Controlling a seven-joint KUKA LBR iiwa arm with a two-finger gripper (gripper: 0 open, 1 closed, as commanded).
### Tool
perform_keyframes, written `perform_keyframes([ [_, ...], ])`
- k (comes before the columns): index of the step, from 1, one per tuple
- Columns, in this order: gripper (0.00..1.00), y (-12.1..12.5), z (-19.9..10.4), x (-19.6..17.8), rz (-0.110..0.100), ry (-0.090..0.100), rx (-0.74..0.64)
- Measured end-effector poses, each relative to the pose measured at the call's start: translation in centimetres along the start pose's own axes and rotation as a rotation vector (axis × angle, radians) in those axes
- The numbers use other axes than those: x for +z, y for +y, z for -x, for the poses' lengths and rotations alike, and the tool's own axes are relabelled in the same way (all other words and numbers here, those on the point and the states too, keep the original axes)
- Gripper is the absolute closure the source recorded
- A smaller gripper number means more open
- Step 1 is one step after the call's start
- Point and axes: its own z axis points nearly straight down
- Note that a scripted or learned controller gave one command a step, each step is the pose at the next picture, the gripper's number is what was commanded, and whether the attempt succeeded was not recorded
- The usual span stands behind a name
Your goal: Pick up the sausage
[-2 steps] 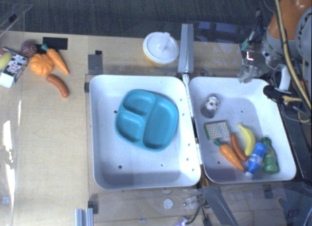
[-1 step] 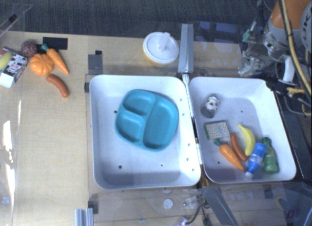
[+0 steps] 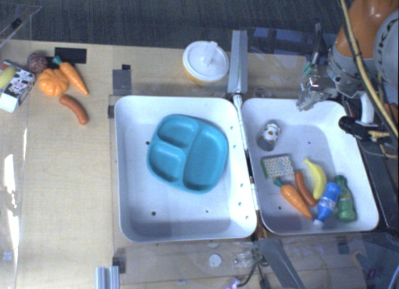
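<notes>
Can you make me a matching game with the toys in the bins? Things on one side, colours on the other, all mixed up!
Things:
1. divided plate
2. banana
3. carrot
4. sausage

Colours:
A. yellow
B. reddish brown
C. blue
D. orange with a green top

Pairs: 1-C, 2-A, 3-D, 4-B

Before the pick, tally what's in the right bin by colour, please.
Orange/red-brown: 2, carrot and sausage
Yellow: 1, banana
Blue: 1, bottle
Green: 1, bottle
Grey/white: 2, small cup-like item, mesh pad
Total: 7
</notes>
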Motion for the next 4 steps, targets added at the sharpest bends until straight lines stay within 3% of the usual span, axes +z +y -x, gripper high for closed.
perform_keyframes([
  [1, 1.00, 0.7, -2.0, -5.3, 0.002, 0.000, -0.022],
  [2, 1.00, -0.6, -0.9, 0.2, 0.000, 0.000, -0.159],
  [3, 1.00, -3.0, -1.9, -5.8, 0.003, 0.000, -0.206],
  [4, 1.00, -8.6, 0.8, -2.3, -0.001, 0.001, -0.413],
])
